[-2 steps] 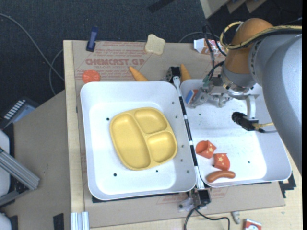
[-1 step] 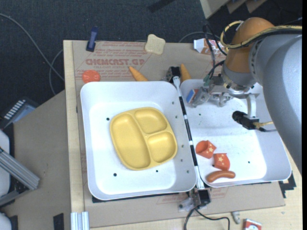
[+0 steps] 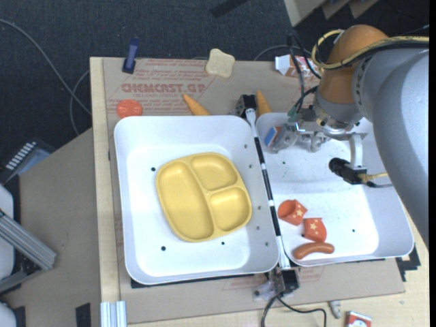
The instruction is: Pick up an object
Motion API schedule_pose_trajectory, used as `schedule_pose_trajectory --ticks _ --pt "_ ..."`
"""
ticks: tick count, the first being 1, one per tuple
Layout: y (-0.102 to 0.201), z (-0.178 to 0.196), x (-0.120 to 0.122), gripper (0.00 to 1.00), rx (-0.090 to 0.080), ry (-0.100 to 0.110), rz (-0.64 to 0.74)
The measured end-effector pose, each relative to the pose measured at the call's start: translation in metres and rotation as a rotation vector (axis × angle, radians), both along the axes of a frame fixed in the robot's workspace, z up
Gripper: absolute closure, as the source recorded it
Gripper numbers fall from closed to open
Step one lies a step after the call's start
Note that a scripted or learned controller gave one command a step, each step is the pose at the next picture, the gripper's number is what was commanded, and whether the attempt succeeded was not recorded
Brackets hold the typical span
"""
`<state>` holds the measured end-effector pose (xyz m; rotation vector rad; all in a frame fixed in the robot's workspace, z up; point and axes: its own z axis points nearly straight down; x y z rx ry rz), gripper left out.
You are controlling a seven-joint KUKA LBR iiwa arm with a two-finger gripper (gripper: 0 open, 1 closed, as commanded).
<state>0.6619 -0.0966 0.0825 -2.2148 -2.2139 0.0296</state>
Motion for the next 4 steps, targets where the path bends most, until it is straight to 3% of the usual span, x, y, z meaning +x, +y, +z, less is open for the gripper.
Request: schedule_pose_trajectory --ticks 1,4 --pt "-0.011 0.001 0.002 0.00 0.005 -0.009 0.001" --pt "0.003 0.001 0.003 0.00 0.005 -0.011 0.001"
